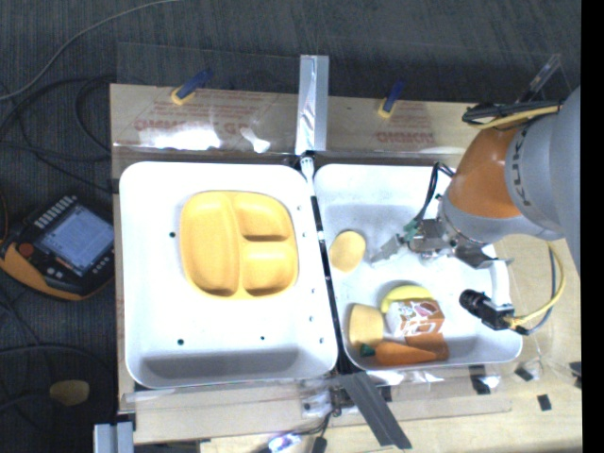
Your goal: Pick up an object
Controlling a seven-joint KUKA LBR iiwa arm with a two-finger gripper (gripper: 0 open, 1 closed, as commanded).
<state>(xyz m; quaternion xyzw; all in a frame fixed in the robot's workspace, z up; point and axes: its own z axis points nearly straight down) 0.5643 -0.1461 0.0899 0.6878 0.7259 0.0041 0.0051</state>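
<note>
Front of right bin (326,253): orange carrot-shaped toy (408,353), pale yellow wedge (365,324), yellow-topped printed carton (412,313), clustered and touching.
Round yellow ball (347,250): near the divider, apart from the cluster.
Gripper (389,248): just right of the ball, finger spread cannot be told.
Left bin (151,347): yellow compartment tray (239,242).

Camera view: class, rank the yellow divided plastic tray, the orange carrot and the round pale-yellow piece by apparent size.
1. Yellow divided plastic tray, clearly largest.
2. Orange carrot.
3. Round pale-yellow piece, close to the carrot, so that order is unsure.
</note>
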